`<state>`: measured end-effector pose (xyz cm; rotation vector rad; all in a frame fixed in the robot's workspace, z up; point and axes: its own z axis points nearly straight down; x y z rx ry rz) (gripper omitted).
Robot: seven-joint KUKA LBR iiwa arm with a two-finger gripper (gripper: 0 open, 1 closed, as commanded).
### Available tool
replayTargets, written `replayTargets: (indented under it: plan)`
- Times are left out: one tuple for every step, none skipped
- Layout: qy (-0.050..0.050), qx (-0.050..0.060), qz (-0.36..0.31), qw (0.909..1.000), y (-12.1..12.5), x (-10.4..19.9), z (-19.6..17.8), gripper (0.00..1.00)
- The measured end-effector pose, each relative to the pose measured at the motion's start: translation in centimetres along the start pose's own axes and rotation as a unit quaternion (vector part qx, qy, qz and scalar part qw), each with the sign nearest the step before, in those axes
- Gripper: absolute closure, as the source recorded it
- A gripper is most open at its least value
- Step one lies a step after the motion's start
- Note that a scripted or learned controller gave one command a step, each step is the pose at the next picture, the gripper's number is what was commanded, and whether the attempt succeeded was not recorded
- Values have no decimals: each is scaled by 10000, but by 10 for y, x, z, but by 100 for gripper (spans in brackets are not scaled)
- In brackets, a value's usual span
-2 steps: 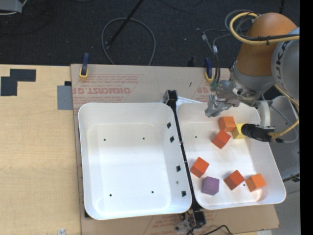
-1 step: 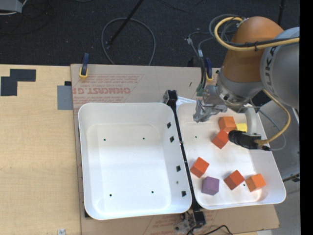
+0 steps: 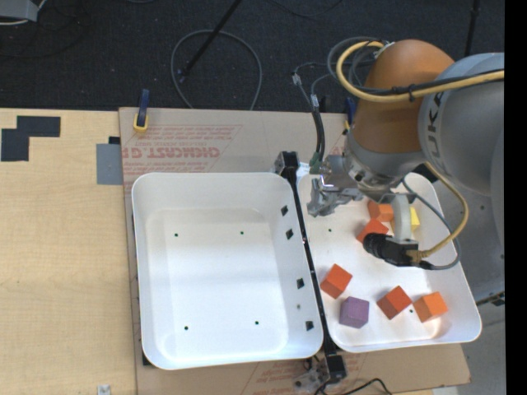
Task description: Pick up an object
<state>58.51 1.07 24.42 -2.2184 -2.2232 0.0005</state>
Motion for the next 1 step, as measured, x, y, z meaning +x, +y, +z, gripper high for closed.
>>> replayTargets:
  plan:
    - [0,8,-4,10000,-17,47,19,100]
